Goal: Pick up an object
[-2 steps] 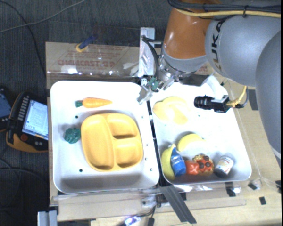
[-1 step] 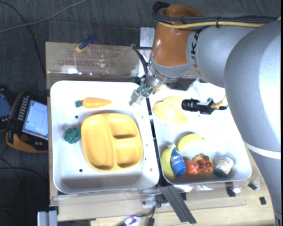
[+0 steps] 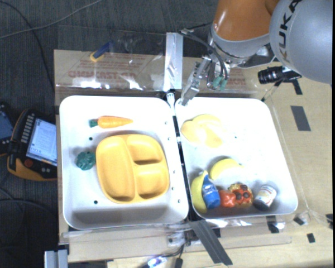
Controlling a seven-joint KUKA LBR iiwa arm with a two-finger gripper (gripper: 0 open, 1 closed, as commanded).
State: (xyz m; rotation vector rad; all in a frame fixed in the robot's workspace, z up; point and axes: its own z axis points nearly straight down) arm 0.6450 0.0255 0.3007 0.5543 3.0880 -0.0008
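Camera view: fixed above the bench, looking down at a slant.
Coverage: both white bins [image 3: 70,149] whole (arm [image 3: 279,21] enters from the right).

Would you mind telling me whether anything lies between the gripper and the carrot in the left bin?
Nothing visible blocks it. The gripper hangs above the rim between the bins, and the carrot lies on bare floor to its left, apart from the yellow tray.
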